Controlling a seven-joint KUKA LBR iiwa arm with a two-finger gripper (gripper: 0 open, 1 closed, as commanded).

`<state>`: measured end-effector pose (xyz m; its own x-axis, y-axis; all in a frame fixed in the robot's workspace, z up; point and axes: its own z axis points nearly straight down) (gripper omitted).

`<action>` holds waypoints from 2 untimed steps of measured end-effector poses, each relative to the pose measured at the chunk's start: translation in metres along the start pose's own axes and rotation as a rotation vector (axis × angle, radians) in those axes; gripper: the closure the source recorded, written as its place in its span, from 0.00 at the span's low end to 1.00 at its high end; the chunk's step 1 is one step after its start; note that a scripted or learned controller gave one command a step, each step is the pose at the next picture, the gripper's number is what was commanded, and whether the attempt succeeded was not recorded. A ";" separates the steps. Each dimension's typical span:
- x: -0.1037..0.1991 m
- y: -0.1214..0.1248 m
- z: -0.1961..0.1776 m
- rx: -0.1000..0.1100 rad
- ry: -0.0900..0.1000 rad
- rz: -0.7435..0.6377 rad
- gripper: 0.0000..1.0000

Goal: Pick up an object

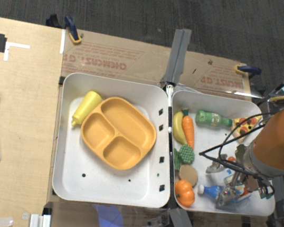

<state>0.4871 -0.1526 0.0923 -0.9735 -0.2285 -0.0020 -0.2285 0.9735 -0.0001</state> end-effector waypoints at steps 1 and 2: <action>-0.067 0.042 0.000 -0.001 -0.002 0.062 0.00; -0.013 0.028 0.000 0.000 0.000 -0.416 0.00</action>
